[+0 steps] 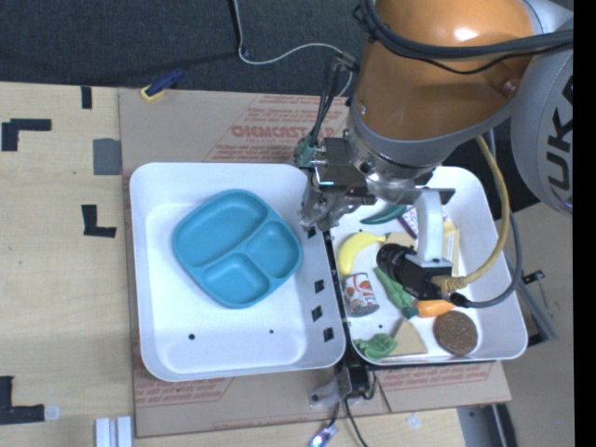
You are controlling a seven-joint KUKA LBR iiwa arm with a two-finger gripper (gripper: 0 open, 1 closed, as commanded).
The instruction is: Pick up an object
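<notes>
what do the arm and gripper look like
The arm is bulky and rounded: a pale grey shell with part of some large black lettering, and a glossy orange band above the wrist, crossed by thin black cables. Below it sits a grey metal ring, then the gripper, a small dark metal assembly.

Blue tray (237, 247) smooth plastic (slightly glossy); bins (158, 343) matt.

In the left bin (149, 324) of 2 side by side lies a divided plate (237, 247). In the right bin (498, 338), a banana (357, 248) lies beside the shared wall, a small packet (360, 293) just in front of it, a round disc (456, 332) in the near right corner
</notes>
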